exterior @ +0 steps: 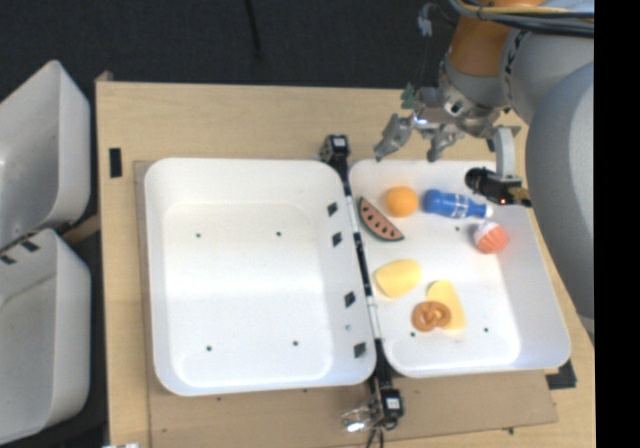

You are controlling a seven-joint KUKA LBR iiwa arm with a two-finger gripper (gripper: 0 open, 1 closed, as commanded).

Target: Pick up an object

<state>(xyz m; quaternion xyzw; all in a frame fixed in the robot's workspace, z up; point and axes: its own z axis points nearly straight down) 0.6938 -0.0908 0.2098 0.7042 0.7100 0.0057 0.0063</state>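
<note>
The claw (pixel 418 139) hangs spread and holding nothing above the far rim of the right bin (pixel 530 326), its pick not yet begun. Just below it lie an orange ball (pixel 401 201) and a blue bottle (pixel 453 203); a watermelon slice (pixel 380 221) and yellow pieces sit farther toward the bin's near side.

Fixed overhead cam, slanted over bins (pixel 160 186)

Bright, even overhead light glares off the shallow white plastic left bin (pixel 245 276), shadows soft, detail slightly blurred.
</note>
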